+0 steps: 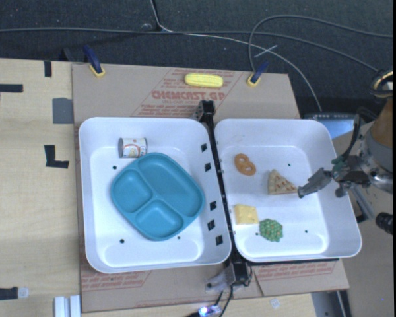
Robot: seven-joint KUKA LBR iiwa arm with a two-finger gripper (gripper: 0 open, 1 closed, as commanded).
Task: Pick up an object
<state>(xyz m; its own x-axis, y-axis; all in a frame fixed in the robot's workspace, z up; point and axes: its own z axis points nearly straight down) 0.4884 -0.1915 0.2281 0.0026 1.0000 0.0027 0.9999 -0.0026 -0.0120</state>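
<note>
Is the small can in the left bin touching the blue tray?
Apart. The camera view shows a strip of white bin floor between the can, lying on its side, and the blue tray's upper rim.

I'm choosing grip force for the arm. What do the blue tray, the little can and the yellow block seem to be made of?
The blue tray looks like moulded plastic: even colour, soft sheen, rounded compartments. The little can, lying on its side, seems metal with a printed label, though it's too small to be sure. The yellow block looks matte, likely plastic or foam toy food; the picture leaves that open.
</note>
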